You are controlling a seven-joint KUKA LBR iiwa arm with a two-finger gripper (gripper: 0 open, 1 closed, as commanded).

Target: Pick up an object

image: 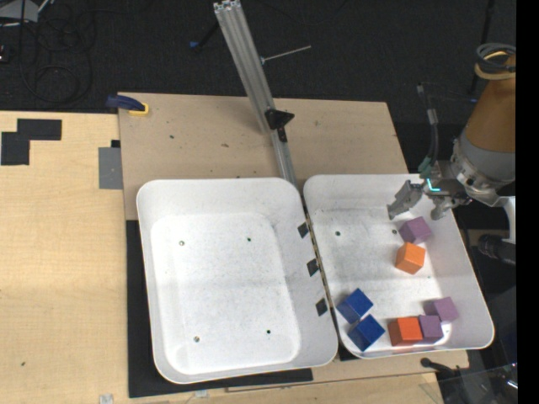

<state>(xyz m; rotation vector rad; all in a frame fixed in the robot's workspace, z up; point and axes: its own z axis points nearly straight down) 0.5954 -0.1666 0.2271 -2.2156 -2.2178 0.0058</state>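
At the right of the frame, the gripper point(424, 199) is hovering with spread, unladen fingers just above a purple block point(415, 230); the neighbouring orange block point(410, 257) is risking a nudge, spoiling the grab.

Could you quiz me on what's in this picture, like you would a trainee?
1. True or false: every block lies in the right bin.
2. How many blue blocks are there?
3. Which block lies nearest the claw: A the purple block, B the lone orange block, C a blue block?

Key: 1 true. 2 two: the second blue block sits just below the first. 3 A.
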